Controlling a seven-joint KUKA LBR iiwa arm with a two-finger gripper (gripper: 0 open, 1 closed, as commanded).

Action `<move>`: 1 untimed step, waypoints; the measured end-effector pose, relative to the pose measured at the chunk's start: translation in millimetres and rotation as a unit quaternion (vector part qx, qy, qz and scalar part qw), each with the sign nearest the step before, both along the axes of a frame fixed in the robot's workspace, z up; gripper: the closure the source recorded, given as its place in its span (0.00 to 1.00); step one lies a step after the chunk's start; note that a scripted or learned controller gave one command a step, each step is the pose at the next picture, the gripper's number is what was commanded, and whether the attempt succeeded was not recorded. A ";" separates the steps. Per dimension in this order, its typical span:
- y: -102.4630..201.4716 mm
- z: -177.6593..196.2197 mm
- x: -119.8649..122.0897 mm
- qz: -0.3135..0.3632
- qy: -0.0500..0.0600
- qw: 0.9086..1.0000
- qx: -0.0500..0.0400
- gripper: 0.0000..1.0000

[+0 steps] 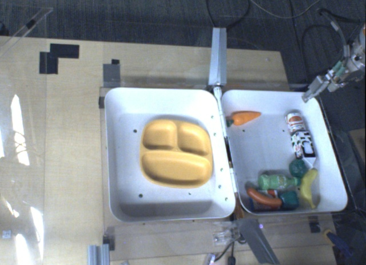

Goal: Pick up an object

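The right bin (269, 143) holds the loose objects. An orange carrot (245, 118) lies near its back left corner. By the right wall sit a red-and-white can (295, 122) and a black-and-white carton (303, 143). In the front corner are piled a green bottle (277, 181), a red-orange sausage shape (264, 198), a dark teal piece (298, 169) and a yellow banana (309, 187). My gripper (319, 87) hangs above the bin's back right corner, outside the rim, with nothing visibly held.
The left bin (123, 161) contains a yellow three-part tray (175, 151). A metal post (218, 58) stands behind the divider between the bins. Black cables (257, 0) lie on the dark floor behind the bench.
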State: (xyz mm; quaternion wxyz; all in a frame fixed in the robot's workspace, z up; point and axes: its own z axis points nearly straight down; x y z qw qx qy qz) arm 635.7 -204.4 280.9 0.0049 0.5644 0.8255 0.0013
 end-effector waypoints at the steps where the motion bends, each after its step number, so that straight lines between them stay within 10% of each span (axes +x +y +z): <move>1: 71.6 -89.8 34.8 -0.016 0.001 1.000 0.001 0.00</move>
